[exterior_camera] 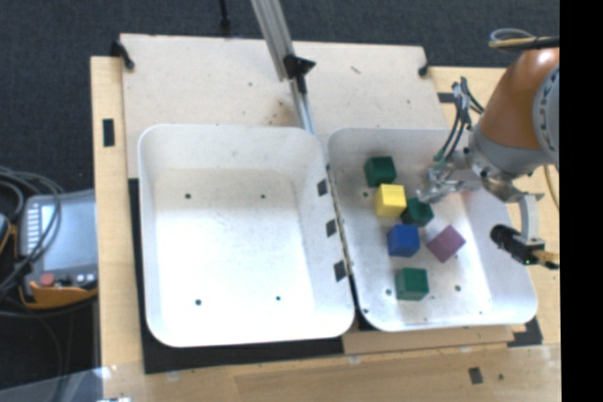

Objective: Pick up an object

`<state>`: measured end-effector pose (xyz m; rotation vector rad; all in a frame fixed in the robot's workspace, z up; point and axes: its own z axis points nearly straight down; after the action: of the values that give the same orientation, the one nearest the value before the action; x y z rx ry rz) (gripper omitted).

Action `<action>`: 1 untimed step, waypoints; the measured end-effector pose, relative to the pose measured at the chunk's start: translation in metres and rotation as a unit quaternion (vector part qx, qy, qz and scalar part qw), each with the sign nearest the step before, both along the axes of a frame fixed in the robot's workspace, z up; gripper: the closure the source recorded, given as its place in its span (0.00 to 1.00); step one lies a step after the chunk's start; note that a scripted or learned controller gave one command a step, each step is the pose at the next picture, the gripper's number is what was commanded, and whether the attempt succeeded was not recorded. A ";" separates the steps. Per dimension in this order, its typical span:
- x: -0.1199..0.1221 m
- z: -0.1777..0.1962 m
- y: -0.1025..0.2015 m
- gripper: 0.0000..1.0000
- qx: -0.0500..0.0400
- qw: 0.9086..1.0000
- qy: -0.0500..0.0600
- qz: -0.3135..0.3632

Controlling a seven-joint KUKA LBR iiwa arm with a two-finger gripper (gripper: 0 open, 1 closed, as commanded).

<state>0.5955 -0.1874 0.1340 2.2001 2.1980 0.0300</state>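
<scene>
Claw (pixel 426 196) above dark green block (pixel 416 212), grip unclear; block without evident long axis.

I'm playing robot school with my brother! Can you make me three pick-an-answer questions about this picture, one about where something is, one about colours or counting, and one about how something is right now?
1. Where are the blocks?
A. in the left bin
B. in the right bin
C. on the floor

2. How many blocks are yellow?
A. one
B. two
C. three

3. What is the gripper doing?
A. resting in the left bin
B. parked outside both bins
C. down among the blocks in the right bin

Answers:
1 B: the green block, yellow block, blue block, purple block and the others all lie in the right bin.
2 A: one block is yellow.
3 C: the gripper sits low, right by the dark green block beside the yellow one.
</scene>
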 end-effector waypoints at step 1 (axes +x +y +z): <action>0.007 0.064 0.000 1.00 0.003 1.000 0.014 0.002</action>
<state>0.6021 -0.1873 0.1981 2.2118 2.2196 0.0058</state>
